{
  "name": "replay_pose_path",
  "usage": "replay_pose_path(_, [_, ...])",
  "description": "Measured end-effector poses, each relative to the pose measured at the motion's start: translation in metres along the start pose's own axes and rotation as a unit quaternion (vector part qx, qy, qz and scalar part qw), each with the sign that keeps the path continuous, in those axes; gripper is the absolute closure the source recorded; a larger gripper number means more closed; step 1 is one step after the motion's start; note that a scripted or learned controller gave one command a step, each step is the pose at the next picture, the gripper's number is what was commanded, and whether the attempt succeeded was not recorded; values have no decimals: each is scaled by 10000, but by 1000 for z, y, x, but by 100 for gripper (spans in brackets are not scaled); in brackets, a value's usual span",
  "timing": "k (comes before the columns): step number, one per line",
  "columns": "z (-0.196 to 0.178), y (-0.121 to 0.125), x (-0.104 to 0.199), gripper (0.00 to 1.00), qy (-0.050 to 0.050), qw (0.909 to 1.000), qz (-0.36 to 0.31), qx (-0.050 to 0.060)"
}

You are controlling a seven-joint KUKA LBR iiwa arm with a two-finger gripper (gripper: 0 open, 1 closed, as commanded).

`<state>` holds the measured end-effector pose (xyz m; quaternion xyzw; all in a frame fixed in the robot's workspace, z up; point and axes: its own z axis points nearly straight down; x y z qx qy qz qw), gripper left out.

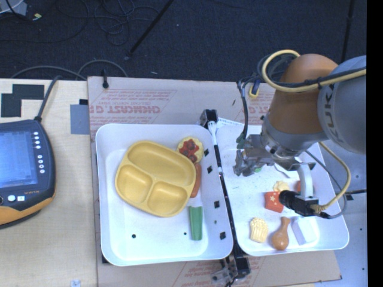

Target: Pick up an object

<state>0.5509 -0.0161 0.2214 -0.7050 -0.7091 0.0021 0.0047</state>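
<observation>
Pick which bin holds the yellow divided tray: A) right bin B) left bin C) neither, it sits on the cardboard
B: the yellow divided tray lies inside the left bin, with a green stick just below its lower right edge.

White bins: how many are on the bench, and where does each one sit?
2. The left bin holds the yellow divided tray; the right bin lies beside it under the arm, holding small toy pieces. Both rest on the cardboard sheet.
</observation>
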Motion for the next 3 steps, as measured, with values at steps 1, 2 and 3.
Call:
replay_pose_path(1, [10, -26, 70, 100, -4, 10000, -2, -9])
replay_pose_path(2, [-143, -66, 29, 100, -13, 9999, 40, -116])
replay_pose_path(3, [-184, -76, 102, 100, -13, 10000, -6, -57])
